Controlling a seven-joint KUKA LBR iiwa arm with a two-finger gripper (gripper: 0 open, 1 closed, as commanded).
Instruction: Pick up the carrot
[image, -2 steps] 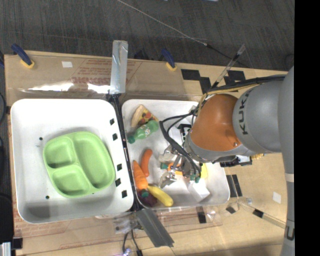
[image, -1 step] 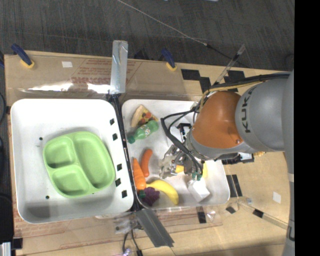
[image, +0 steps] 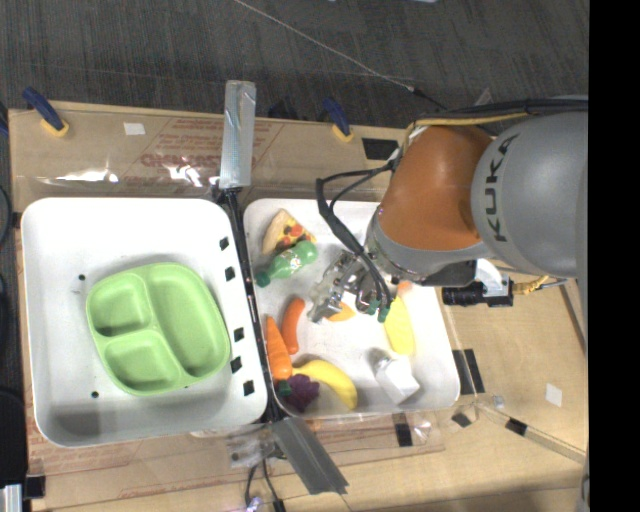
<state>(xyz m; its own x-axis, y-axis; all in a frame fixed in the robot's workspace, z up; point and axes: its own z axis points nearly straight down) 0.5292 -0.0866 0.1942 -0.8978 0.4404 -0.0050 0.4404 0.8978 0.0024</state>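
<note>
The table (image: 520, 380) is a pale wood-grain board carrying two shallow white bins of smooth, glossy plastic with rounded corners; clear tape and blue clamps hold its far edge.

The left bin (image: 60, 240) contains one tray (image: 157, 326); the tray is light green, matte, rounded-rectangular, and divided into three compartments.

The right bin (image: 440, 370) contains several toy foods. The carrot (image: 277, 347) is an orange, tapered piece lying against the bin's left wall, just beside the divider between the bins; a second, shorter orange piece (image: 292, 318) lies just to its right, tilted. A yellow banana (image: 330, 380), curved and smooth, lies near the front wall; a dark purple, knobbly grape cluster (image: 300, 393) touches its left end. A pizza slice (image: 283, 231), triangular with coloured toppings, sits at the far left corner; a green, lumpy item (image: 289, 262) lies just in front of it. A pale yellow, oblong piece (image: 400, 326) lies at the right side; a white block (image: 397, 378) sits in front of it.

The end effector (image: 340, 292) is metallic with exposed cables; it is positioned over the middle of the right bin, apart from the carrot; whether its fingers are apart or together cannot be determined. The arm above it shows a glossy orange band (image: 435, 195) and a grey shell (image: 535, 190).
</note>
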